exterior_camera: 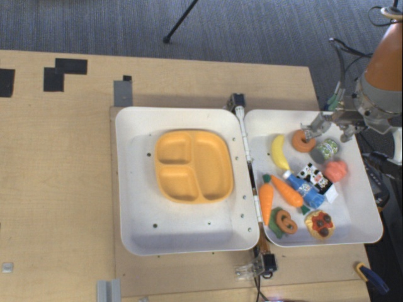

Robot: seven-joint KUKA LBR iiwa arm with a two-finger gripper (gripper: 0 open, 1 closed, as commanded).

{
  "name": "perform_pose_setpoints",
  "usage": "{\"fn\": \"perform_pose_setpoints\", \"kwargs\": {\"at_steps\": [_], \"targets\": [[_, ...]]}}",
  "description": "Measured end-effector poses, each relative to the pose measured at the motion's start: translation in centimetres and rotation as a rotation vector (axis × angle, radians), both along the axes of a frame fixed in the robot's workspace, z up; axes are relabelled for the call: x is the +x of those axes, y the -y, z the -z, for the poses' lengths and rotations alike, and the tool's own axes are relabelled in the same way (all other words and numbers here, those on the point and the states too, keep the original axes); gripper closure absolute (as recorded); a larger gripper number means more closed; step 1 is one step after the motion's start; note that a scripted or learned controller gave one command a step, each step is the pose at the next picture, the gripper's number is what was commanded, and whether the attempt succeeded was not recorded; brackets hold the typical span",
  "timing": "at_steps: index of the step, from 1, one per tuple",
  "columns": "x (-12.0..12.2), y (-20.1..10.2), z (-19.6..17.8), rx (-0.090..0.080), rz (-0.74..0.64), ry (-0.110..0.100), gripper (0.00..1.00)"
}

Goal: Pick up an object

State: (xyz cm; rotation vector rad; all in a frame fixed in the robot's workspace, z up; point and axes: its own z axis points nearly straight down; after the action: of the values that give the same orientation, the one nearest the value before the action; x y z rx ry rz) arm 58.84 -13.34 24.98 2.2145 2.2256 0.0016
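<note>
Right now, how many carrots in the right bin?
2. One carrot lies upright along the bin's left wall; the other carrot lies slanted beside it, toward the middle, its tip near the blue bottle. More could be hidden under the pile.

- A yellow divided plate (191,167) with three compartments lies in the middle of the left white bin (135,187).
- A wooden bench (56,187) bears both bins.
- Black tape patches (63,72) sit at the bench's far left corner.
- A grey bracket (123,92) stands just behind the left bin.
- A black rod (189,11) slants across the grey carpet (94,14) beyond the bench.
</note>
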Motion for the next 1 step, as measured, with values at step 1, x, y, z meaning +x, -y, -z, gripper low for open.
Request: {"fn": "perform_pose_setpoints", "kwargs": {"at_steps": [1], "targets": [[1.17,-2.32,11.53,0.002,0.100,-0.004,0.00]]}}
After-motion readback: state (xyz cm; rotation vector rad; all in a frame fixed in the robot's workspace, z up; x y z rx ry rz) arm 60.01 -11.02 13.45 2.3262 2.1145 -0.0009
